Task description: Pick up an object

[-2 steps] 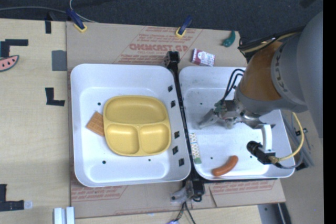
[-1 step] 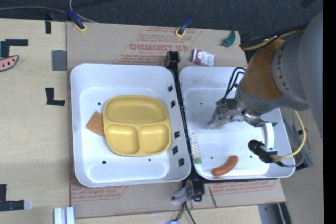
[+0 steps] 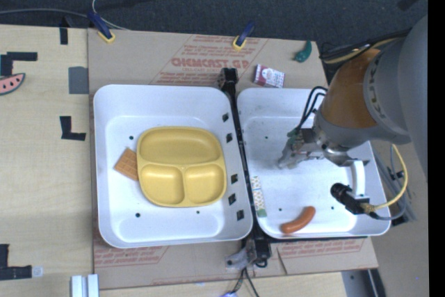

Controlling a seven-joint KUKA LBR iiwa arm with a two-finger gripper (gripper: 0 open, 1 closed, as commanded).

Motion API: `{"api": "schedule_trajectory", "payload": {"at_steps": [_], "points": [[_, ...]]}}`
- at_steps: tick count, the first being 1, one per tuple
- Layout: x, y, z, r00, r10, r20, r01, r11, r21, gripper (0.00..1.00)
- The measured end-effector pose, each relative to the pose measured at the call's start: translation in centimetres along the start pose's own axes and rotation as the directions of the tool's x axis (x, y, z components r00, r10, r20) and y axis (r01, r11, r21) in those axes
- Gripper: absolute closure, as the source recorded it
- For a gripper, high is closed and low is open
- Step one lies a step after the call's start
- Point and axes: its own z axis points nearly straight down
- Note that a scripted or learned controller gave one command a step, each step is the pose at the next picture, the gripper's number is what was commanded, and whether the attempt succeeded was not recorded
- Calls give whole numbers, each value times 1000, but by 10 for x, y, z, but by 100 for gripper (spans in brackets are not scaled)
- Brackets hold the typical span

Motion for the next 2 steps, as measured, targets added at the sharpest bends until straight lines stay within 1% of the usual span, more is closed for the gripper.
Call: {"api": "schedule_trajectory", "payload": {"at_steps": [2], "points": [[1, 0, -18, 1000, -1, -2, 1, 1000, 1, 100]]}}
